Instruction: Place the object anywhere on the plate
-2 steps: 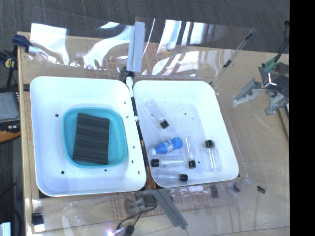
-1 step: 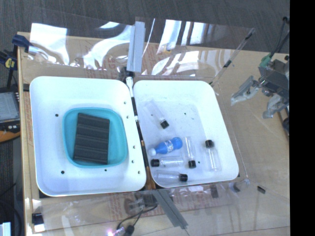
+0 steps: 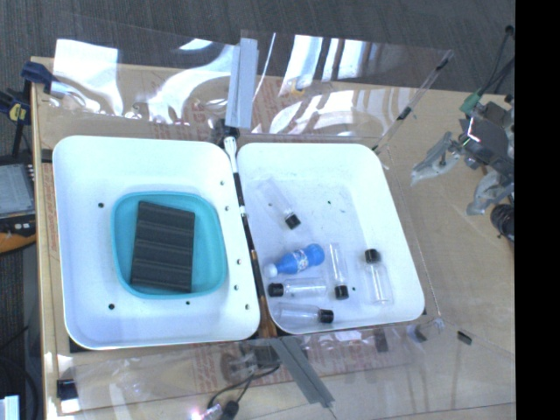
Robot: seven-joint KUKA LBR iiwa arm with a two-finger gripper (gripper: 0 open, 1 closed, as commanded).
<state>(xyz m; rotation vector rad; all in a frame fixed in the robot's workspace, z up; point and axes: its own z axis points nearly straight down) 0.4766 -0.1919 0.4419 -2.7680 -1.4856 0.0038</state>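
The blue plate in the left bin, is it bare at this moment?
No, a dark ribbed block lies flat on the blue plate, covering most of its middle.

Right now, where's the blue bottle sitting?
The blue bottle lies on its side in the right bin, toward its lower left, among clear vials with black caps, close to the divide from the left bin.

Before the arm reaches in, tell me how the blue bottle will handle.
The blue bottle lies on its side among clear vials, so a push would probably roll it. It looks small and plastic, likely light. Its rounded, glossy body may slip between fingers.
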